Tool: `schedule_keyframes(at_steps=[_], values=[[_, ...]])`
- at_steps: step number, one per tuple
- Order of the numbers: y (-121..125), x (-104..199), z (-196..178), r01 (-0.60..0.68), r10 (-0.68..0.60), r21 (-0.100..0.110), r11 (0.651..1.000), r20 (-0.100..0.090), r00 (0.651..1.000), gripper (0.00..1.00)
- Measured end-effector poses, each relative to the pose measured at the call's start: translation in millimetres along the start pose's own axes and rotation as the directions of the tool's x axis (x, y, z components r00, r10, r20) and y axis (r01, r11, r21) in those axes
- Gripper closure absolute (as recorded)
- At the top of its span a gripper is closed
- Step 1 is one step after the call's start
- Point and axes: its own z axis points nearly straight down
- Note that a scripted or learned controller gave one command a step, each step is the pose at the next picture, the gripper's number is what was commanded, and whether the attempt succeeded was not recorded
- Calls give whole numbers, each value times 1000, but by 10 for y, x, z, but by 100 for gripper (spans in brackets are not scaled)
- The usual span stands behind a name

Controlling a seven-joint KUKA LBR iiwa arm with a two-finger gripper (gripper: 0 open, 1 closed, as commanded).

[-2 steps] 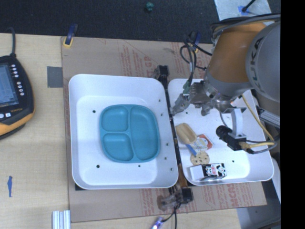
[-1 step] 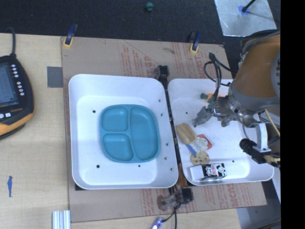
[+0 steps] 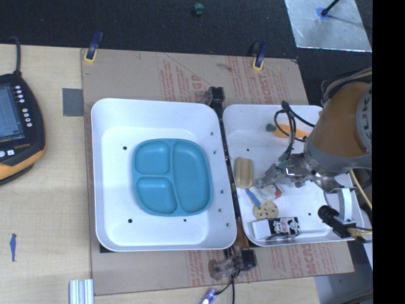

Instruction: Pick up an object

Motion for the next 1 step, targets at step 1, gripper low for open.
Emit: schedule_keyframes(at_steps=[1], values=[[-421,177,158,1,-1,-17,1000,2,1000,0]])
